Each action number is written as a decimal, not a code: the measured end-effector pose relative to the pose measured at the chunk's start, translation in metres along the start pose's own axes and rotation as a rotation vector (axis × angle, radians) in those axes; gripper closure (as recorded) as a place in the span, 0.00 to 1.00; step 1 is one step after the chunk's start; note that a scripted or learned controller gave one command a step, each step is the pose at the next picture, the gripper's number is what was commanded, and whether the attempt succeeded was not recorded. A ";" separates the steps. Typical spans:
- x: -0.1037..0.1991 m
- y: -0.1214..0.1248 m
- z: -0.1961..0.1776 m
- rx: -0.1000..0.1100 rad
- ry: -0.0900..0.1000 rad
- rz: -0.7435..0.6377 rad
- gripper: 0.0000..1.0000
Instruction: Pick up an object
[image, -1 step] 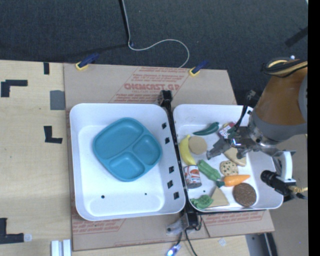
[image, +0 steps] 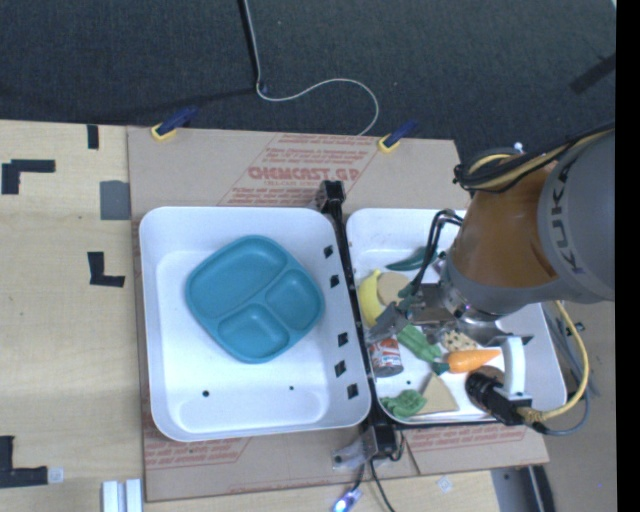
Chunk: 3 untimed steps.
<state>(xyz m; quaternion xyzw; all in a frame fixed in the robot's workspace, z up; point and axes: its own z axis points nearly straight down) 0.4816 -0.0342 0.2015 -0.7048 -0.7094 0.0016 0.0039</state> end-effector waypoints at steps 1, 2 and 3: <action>-0.004 0.001 -0.011 -0.002 -0.002 0.005 1.00; 0.098 0.003 -0.128 -0.019 0.002 -0.009 1.00; 0.104 0.002 -0.259 -0.023 0.000 0.002 1.00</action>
